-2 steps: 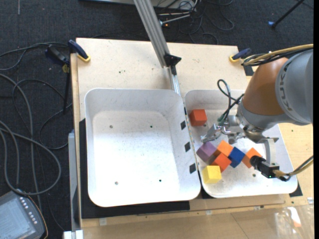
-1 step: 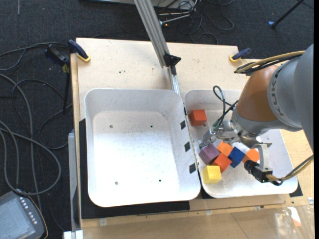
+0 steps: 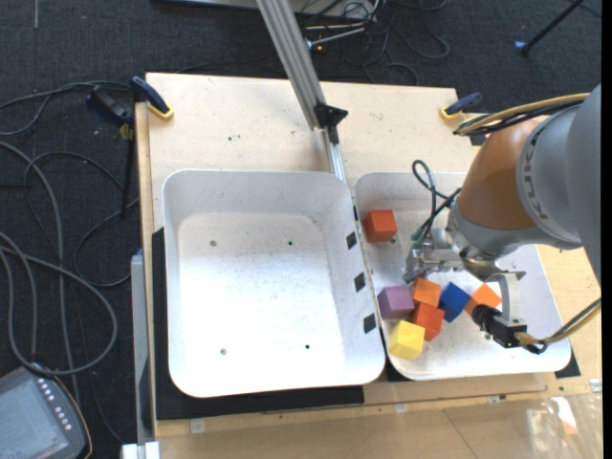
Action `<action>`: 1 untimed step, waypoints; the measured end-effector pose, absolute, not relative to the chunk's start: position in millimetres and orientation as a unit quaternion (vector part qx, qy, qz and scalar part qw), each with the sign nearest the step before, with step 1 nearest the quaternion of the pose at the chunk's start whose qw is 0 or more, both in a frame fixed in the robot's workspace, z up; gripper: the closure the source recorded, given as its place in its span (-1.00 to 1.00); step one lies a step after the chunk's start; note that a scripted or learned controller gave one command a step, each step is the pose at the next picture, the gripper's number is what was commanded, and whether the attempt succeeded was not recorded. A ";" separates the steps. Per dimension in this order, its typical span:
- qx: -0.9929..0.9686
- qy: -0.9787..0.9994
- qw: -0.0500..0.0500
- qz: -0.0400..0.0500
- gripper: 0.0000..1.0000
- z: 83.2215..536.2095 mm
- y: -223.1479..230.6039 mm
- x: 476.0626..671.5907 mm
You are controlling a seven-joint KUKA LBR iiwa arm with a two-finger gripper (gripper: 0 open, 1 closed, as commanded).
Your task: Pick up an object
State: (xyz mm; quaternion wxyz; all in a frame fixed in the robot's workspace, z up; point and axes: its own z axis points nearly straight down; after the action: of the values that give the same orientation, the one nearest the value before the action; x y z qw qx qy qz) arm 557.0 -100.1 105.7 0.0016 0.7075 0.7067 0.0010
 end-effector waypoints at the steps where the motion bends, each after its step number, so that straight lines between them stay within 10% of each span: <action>1: 0.707 0.707 0.002 0.001 1.00 152.1 -108.4 560.7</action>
State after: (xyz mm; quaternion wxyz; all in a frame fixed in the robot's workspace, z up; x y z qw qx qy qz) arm 560.7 -108.4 152.1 0.0023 0.7073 0.7069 0.0014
